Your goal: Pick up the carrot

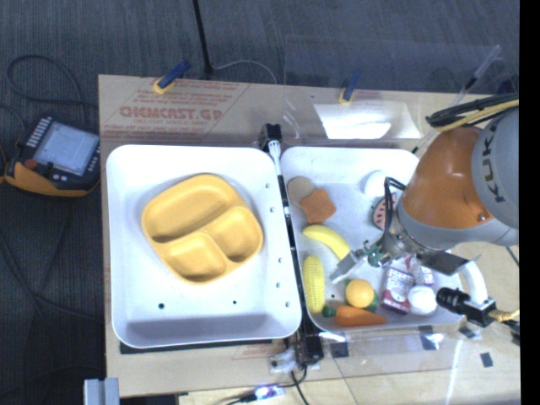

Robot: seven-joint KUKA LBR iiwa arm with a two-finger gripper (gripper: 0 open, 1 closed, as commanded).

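The carrot (pixel 359 316) is orange with a green end and lies flat along the front wall of the right bin (pixel 337 160), just below a round yellow fruit (pixel 359 293). My gripper (pixel 354 261) hangs low over the middle of that bin. It is above and slightly left of the carrot, between the banana (pixel 327 240) and the yellow fruit. Nothing is seen held in it. The grey and orange arm (pixel 451 192) hides the bin's right part.
The right bin also holds a corn cob (pixel 313 282), a brown bread-like piece (pixel 317 203), a white egg (pixel 374 181), a watermelon slice (pixel 379 214), a pink packet (pixel 396 285) and a white ball (pixel 422 299). A yellow divided plate (pixel 201 226) lies in the left bin (pixel 126 310).
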